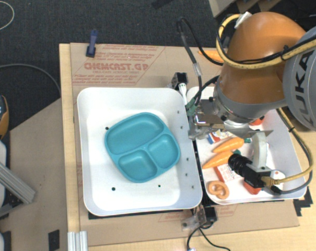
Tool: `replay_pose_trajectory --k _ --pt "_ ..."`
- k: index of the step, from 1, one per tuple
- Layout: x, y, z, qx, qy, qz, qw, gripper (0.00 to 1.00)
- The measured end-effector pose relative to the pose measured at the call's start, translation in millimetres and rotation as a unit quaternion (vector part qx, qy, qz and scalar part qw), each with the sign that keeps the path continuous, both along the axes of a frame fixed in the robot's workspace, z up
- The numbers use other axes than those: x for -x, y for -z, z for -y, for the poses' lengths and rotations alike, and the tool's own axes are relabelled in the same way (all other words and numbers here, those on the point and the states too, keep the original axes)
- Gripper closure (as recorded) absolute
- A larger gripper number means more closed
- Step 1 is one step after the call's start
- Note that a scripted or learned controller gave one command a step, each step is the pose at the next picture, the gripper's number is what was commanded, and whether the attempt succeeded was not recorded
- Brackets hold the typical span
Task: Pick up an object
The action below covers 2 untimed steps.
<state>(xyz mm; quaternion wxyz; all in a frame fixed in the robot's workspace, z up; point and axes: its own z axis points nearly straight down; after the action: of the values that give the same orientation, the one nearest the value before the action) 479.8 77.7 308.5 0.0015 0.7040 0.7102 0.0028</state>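
The grey arm with its orange band reaches in from the right and hangs low over the right bin (292,149). My gripper (209,125) sits at that bin's left side, mostly hidden under the wrist. Just below it lie two orange carrots, one (229,144) above the other (215,161). A small printed packet (219,136) lies between the gripper and the upper carrot. A brown ring-shaped pretzel (218,190) rests near the bin's front edge. I see nothing clearly held.
The left bin (95,184) holds a teal divided plate (142,146). A red item (252,189) lies at the right bin's front, and a bit of another red thing (258,122) shows beside the wrist. Brown cardboard (116,64) lies under both bins.
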Motion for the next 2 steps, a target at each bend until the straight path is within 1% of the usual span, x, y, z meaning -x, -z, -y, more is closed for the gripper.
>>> replay_pose_trajectory --k 1,2 --pt "-0.2 -81.4 -41.3 -0.0009 0.001 0.002 1.0000 1.00" --pt "-0.2 -187.0 -36.4 -0.0012 0.004 0.004 1.0000 1.00"
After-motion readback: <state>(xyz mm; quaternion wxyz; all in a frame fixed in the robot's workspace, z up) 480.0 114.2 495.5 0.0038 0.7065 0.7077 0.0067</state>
